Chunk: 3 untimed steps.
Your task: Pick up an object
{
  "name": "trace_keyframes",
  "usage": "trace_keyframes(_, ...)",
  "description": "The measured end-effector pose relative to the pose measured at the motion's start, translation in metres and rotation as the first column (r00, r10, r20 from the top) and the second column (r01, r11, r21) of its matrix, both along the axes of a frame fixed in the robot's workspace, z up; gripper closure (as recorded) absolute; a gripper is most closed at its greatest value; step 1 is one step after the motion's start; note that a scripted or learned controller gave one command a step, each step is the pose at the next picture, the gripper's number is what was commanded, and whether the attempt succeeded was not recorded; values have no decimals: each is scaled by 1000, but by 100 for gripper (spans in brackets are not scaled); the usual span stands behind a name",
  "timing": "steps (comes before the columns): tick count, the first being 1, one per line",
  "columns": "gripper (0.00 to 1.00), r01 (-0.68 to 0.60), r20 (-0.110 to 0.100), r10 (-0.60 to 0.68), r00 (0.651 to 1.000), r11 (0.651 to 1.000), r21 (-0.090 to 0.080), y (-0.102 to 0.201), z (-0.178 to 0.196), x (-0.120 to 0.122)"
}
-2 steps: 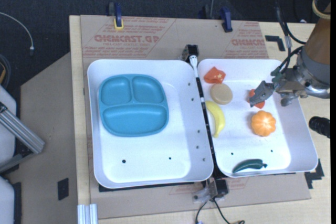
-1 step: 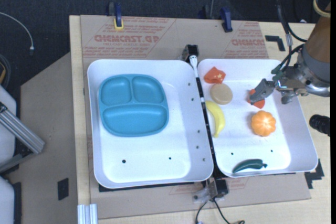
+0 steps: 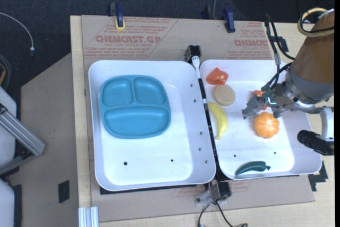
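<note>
**Gripper over right bin, next to the orange — grasp not confirmed**

Arm point(image 3: 313, 69) comes in from the right, wrist low over the right bin point(image 3: 284, 165). Gripper point(image 3: 260, 106) sits just up-left of the orange fruit point(image 3: 266, 126), close to it or touching; can't say which. Can't tell whether it's released or clenched: the tip is a small dark cluster from this angle. Nothing visibly between its tips, so I read it as not holding anything.

Right bin contents:
- orange fruit, mid-right, nearest the gripper
- tan round piece point(image 3: 224, 95), up-left of the gripper, apart from it
- red piece point(image 3: 217, 76), just above the tan one
- banana point(image 3: 219, 119), along the bin's left wall
- dark green pepper point(image 3: 253, 168), near the front edge

Left bin point(image 3: 106, 167) holds a blue divided plate point(image 3: 135, 106), well away from the arm.

My read: the orange is the target and this is the approach/align step. To do it well:
- centre over the fruit before descending; right now the tip looks offset to the fruit's upper left
- round, smooth thing, so it'll likely roll or squirt out if pinched off-centre; straddle the widest part
- go low enough to close below the equator, not on the top
- lift straight up, slowly

Neighbours are clear of the orange, so collision risk looks low.
</note>
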<state>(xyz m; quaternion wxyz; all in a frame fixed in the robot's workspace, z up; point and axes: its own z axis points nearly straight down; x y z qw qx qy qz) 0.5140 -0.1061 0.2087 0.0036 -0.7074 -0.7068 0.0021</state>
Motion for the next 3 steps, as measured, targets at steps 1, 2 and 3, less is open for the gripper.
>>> trace_keyframes(1, 0, 1, 2, -1, 1000, 1000, 0, -10, -52, -1)
trace_keyframes(2, 0, -1, 1, 1, 1000, 1000, 1, -1, -112, -3)
trace_keyframes(3, 100, 1, 9, -1, 1000, 1000, -2, -2, -98, -1)
